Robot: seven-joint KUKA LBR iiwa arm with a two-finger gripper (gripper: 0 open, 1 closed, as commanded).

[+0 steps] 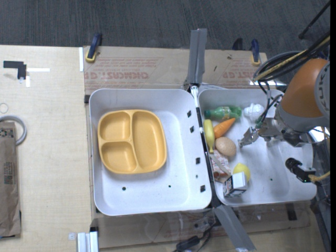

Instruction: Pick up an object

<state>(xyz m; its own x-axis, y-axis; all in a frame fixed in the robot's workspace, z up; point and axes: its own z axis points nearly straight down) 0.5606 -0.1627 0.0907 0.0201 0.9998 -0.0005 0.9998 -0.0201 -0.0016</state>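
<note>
Nothing has been picked up yet, as far as this view shows. The grey arm with its orange band reaches in from the right and hangs over the right-hand shallow white plastic bin (273, 190), its two-finger metal gripper (249, 137) pointing left toward the pile of objects along that bin's left side. Whether the jaws stand open or closed cannot be told at this size, and nothing can be made out between them.

The candidates all lie in the right bin: a green plastic bottle (222, 112) at the top, a crumpled white piece (254, 110) just beside it, an orange toy carrot (224, 126) below, a yellow toy banana (209, 134) against the bin's left wall, a tan egg-shaped object (226, 147) nearest the gripper, then a crinkled clear wrapper (219, 167), a small yellow lump (241, 169) and a small dark-and-white carton (236, 184) near the front.

The left-hand shallow white bin (178, 193) bears a yellow three-compartment plastic plate (132, 140), well apart from the gripper.

By my reading the approach is under way but the grasp itself, the closing and the lift are all left to do; the egg-shaped object or the carrot look the likeliest targets
</note>
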